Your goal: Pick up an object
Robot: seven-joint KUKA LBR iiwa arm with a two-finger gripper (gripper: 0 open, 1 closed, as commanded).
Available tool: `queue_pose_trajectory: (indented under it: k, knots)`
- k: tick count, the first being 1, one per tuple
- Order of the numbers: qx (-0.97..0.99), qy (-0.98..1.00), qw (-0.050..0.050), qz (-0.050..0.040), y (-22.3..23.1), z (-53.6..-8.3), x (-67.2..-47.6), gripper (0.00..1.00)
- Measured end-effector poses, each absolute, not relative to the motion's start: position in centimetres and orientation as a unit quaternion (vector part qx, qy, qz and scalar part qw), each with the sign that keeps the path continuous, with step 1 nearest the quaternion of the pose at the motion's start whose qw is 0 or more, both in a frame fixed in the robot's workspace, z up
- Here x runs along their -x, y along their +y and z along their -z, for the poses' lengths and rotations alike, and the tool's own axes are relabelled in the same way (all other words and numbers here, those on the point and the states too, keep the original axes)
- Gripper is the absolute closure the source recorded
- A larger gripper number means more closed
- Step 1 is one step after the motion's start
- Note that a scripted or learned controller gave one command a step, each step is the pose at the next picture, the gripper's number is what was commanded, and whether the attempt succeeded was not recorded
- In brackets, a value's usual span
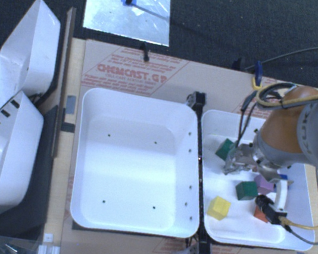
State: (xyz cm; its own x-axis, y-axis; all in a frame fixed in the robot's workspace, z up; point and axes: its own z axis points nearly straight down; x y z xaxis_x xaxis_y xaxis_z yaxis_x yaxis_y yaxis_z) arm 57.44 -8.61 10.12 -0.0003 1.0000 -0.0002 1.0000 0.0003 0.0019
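**Mia:** Where is the robot's grey arm with the orange band (294,131)?

**Ben:** It reaches into the shallow white bin on the right (297,237). Its metal gripper (239,162) hangs low over the toys there.

**Mia:** Has it picked one up?

**Ben:** No toy can be seen between the gripper's tips. How wide it is open cannot be told, because the arm hides much of it and the rest is small and blurry. So the job looks not done yet.

**Mia:** Which toys are in that bin?

**Ben:** A dark green block at the back (225,148) sits just beside the gripper, on the side toward the other bin. Another green block (245,190) lies a bit nearer the front. A small purple block (265,185) is next to it. A yellow cube (219,207) rests near the front edge. A little orange piece (261,215) lies by a black part with cables.

**Mia:** And the big white bin on the left (84,141)?

**Ben:** It just sits next to the first bin.

**Mia:** So what is left to do?

**Ben:** Almost all of it, most likely. The gripper has to close on one toy, maybe the dark green one beside it, and lift it up. All the toys rest on the bin floor.
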Motion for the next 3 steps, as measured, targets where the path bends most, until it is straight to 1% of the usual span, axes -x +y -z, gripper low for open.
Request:
queue_pose_trajectory:
  k: [1,2,3]
  knots:
    - [-0.704,0.710,0.003,-0.0040,-0.5,-19.1,-60.9,1.00]
    - [-0.709,0.705,0.000,0.0005,-6.0,-18.7,-50.7,1.00]
    - [-0.707,0.707,0.000,-0.0002,-5.8,-18.7,-50.8,0.00]
